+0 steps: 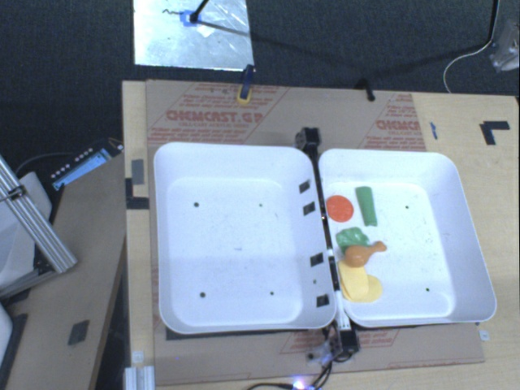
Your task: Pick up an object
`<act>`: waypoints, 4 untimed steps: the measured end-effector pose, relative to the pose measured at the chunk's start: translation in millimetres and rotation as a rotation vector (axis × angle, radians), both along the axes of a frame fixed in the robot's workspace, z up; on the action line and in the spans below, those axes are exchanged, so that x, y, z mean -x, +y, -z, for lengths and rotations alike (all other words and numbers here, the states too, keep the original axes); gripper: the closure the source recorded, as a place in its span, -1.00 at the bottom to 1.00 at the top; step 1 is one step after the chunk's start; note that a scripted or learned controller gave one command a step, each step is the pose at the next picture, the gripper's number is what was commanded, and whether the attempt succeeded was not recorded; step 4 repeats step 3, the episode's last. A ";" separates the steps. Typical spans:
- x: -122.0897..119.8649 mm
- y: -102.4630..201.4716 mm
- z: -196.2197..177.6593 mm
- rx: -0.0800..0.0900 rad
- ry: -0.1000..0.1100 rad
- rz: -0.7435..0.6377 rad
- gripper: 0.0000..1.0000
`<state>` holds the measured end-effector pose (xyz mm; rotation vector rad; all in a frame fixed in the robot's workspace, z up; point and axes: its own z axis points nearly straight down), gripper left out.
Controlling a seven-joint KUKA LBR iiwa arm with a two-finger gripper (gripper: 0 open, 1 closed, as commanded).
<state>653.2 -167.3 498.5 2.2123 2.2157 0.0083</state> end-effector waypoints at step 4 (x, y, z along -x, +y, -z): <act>53.8 -39.4 -37.3 -0.003 0.008 0.002 1.00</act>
